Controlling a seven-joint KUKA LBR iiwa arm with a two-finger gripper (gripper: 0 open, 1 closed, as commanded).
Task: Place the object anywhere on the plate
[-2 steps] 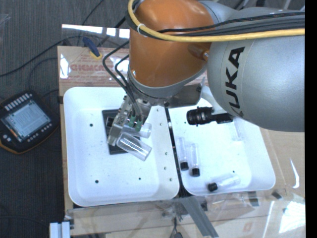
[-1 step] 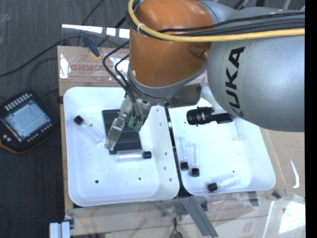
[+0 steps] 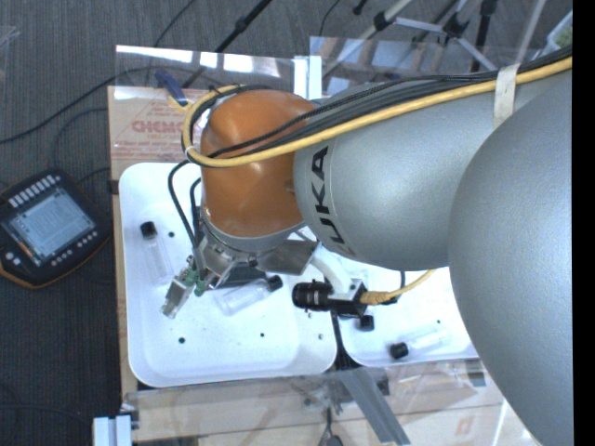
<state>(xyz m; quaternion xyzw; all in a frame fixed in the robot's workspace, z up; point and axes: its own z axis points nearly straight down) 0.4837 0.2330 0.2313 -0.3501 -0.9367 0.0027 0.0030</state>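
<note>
The grey KUKA arm [image 3: 437, 184] crosses in from the right, and its orange band [image 3: 246, 161] hangs over the back of the left bin [image 3: 139, 365]. Below the band the tool [image 3: 178, 297] points down and to the left, its tip low over the white floor of that bin. Whether it is released or clenched cannot be told from this angle, since the wrist hides most of it.

Three clear vials with black caps lie in the bins, and which of them is the task's object cannot be told. The near vial [image 3: 244, 296] lies on its side just right of the tool, apart from it, with its cap pointing away from the tool. The far vial [image 3: 152, 242] lies beyond the tool and a little to its left, with its cap at the far end. The third vial [image 3: 420, 344] lies well to the right of the tool in the right bin [image 3: 372, 356], with its cap toward the tool.

A small black cylinder [image 3: 314, 295] with a yellow cable [image 3: 390, 294] sticks out from the wrist, right of the near vial. A teach pendant [image 3: 46, 226] lies on the dark floor left of the bench, well away from the tool. A printed cardboard sheet [image 3: 149, 124] lies behind the left bin.
</note>
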